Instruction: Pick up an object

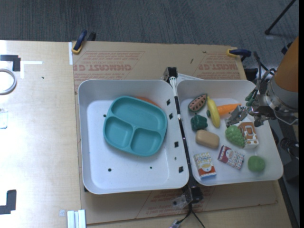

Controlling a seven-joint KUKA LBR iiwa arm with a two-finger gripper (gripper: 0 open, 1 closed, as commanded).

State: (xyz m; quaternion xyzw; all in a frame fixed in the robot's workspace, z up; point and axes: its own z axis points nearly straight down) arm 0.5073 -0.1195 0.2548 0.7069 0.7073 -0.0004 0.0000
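The broccoli (234,136) lies in the right bin (270,175), between the banana (213,113) and a small carton (249,134), and looks the likeliest pick. The gripper (241,114) hangs just above it, near the carrot (227,109), nothing visibly held; its finger spread is unclear. This looks like the approach, and next comes a descent centred on one item.

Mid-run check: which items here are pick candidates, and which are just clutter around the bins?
Pick candidates, right bin, near the tool:
banana
carrot
broccoli
potato
green ball
two small cartons

Lying about:
teal tray in left bin
blue clamps
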